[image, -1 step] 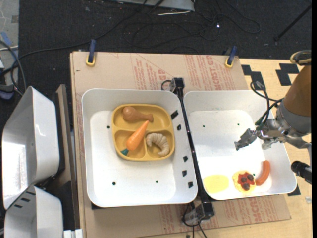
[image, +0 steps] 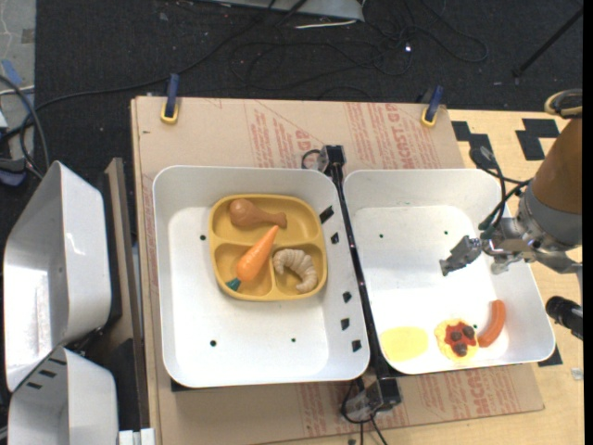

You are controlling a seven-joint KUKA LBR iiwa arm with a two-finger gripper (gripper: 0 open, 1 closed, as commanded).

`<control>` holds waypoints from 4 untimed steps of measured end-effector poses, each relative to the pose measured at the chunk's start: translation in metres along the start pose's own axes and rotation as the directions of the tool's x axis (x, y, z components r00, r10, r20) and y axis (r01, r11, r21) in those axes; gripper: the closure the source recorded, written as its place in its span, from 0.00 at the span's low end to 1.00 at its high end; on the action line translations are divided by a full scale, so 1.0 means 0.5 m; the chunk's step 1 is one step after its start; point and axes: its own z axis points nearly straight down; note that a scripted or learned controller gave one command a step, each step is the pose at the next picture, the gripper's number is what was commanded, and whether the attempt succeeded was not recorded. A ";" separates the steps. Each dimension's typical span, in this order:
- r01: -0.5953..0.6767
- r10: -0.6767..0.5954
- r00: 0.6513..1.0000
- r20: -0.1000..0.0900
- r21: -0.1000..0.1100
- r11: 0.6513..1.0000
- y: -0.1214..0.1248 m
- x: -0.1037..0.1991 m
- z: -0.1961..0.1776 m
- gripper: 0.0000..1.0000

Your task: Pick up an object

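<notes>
My gripper (image: 460, 256) hangs over the right bin (image: 408, 188), near the middle of its right half, reaching in from the right edge of the view with the grey wrist and the orange band behind it. It looks small and dark from here, and I cannot tell whether it is spread or closed; nothing shows clearly between its tips, though the view is too coarse to be sure. Below it, toward the near wall of the same bin, lie three toy foods in a row: an orange sausage (image: 492, 323) slanting upward at the right, a small red and dark piece (image: 457, 336) that may be a pizza slice or berry tart just beside it on the left, and a flat yellow disc (image: 405, 343) further left. All three rest on the bin floor, apart from my gripper, with the sausage the nearest of them. Across the black divider (image: 354, 267) sits the left bin (image: 176, 276), which holds a yellow divided plate (image: 222, 216). In its upper compartment lies a brown drumstick (image: 256, 214); a carrot (image: 257, 255) lies across the lower left section, its tip pointing up and right; a pale curled shrimp (image: 296, 265) fills the lower right section. Both bins stand on a cardboard-covered worktop (image: 241, 128), held by yellow clamps (image: 170, 109) at the far edge.
</notes>
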 end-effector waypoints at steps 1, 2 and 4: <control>-0.003 0.003 1.000 -0.001 0.004 1.000 -0.018 0.005 0.095 0.00; -0.003 0.003 1.000 -0.001 0.004 1.000 -0.019 0.006 0.203 0.00; 0.000 0.000 1.000 0.003 -0.007 1.000 -0.010 -0.013 0.061 1.00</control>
